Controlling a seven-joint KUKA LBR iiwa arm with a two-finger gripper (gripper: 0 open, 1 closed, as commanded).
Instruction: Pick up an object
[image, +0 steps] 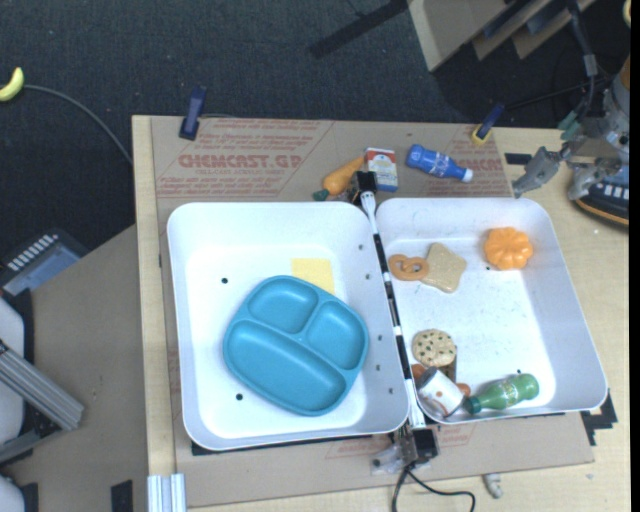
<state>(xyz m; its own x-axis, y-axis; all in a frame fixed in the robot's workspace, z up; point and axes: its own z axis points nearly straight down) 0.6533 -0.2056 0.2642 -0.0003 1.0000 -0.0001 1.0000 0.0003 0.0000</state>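
Observation:
The right bin (560, 300) holds an orange pumpkin (507, 248), a toast slice (443, 267), a pretzel (406, 267), a chocolate-chip cookie (433, 347), a green bottle (505, 392) lying on its side, and a small white and red container (440, 394). In the left bin (195, 300) lie a blue divided plate (296, 343) and a yellow cheese slice (313, 270) behind it. My gripper (556, 160) hangs at the upper right, beyond the right bin's far corner and away from every object.
On the board behind the bins lie a carrot (342, 177), a small carton (381, 168) and a blue bottle (438, 163). Blue clamps (191, 113) hold the board's far edge. A black divider (385, 290) runs between the bins.

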